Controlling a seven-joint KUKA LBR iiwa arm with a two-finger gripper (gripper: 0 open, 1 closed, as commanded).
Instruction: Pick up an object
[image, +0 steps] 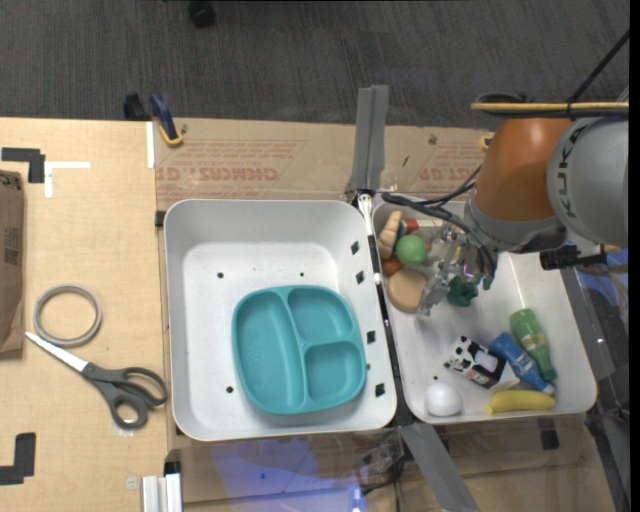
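Observation:
My gripper (452, 283) hangs low over the upper middle of the right bin (570, 330), on the grey arm with the orange band (520, 165). A small dark green object (463, 292) lies right at its tip; I cannot tell whether it is gripped. To its left sit a green ball (410, 248), a tan round piece (405, 290) and a red-orange piece (392, 266). Lower in the same bin lie a black-and-white toy (472, 360), a blue tube (515, 358), a green bottle (530, 335), a banana (520, 401) and a white ball (442, 400).
The left bin (200, 250) holds a teal divided plate (300, 348). On the bench to the left lie scissors (110, 378), a tape roll (67, 313) and a brown bag (10, 260). Cables run from the arm over the right bin's top edge.

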